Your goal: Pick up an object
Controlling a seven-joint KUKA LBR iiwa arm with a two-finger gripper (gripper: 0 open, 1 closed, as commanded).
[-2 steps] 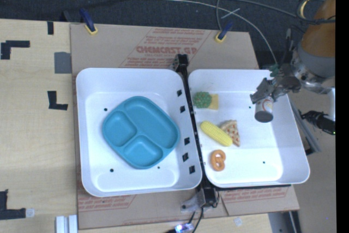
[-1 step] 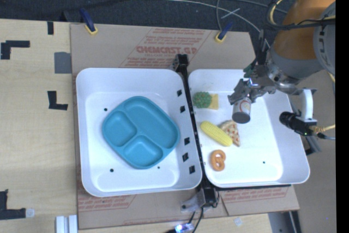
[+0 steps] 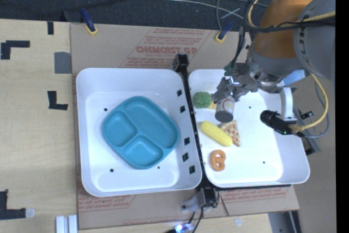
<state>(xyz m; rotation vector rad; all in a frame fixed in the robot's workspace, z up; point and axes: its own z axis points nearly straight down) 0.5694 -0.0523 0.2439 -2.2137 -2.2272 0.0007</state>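
My gripper point(image 3: 225, 103) hangs low over the back left of the right bin point(image 3: 272, 166), reaching in from the right. A small grey cylinder-shaped object point(image 3: 223, 115) lies right under its fingertips. A green broccoli piece point(image 3: 202, 99) sits just to the gripper's left, near the divider. Toward the front lie a yellow corn cob point(image 3: 216, 133), a pizza slice point(image 3: 232, 132) beside it, and an orange pretzel point(image 3: 217, 160). Nothing shows between the fingers.
The left bin point(image 3: 92, 84) holds a blue sectioned plate point(image 3: 140, 131). A black camera-like part point(image 3: 275, 121) with cables juts off the arm above the right bin's right half. Cardboard lies under both bins.
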